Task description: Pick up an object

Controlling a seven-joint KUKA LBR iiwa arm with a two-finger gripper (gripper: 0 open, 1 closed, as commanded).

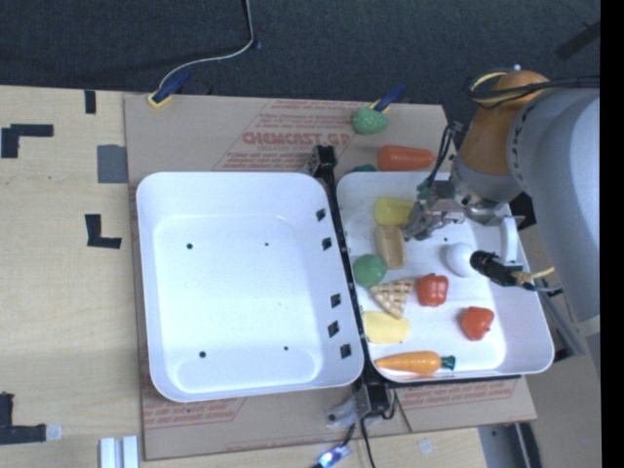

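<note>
Clearly nothing is lifted yet: the claw [421,224] hangs low by the yellow toy [393,211] near the right bin's [526,354] far edge, its grip state unreadable.

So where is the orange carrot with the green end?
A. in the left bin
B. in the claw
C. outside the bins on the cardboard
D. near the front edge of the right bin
D. The carrot lies flat near the front edge of the right bin, just below a yellow toy, well away from the claw.
</note>
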